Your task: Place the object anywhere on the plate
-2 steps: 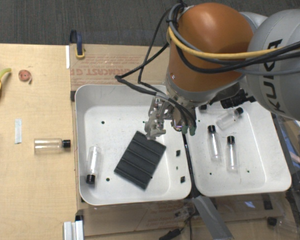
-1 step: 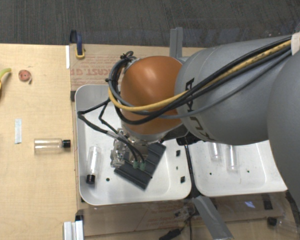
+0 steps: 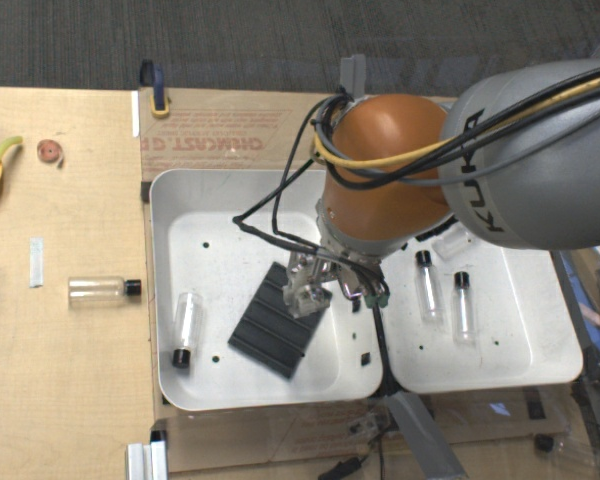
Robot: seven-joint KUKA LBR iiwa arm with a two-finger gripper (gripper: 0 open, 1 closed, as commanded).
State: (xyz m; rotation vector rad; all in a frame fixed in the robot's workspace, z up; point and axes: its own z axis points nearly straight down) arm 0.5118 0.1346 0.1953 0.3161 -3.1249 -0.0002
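The gripper (image 3: 308, 296) is hovering at the plate (image 3: 277, 319)'s 1 o'clock corner; finger state unclear, so descending squarely matters.

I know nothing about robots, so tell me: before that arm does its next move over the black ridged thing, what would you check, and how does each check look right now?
1. Hand is over the black ridged plate: ok, it sits above the plate's upper right end.
2. An object is held in the hand: cannot tell, the arm's wrist hides the tips.
3. Plate lies flat inside the left bin: ok, slanted but within the walls.
4. Vial in the left bin is apart from the plate: ok, a gap shows between them.
5. Two vials in the right bin are out of the hand's way: ok, they lie to its right.
6. Cables hang free of the plate: cannot tell.
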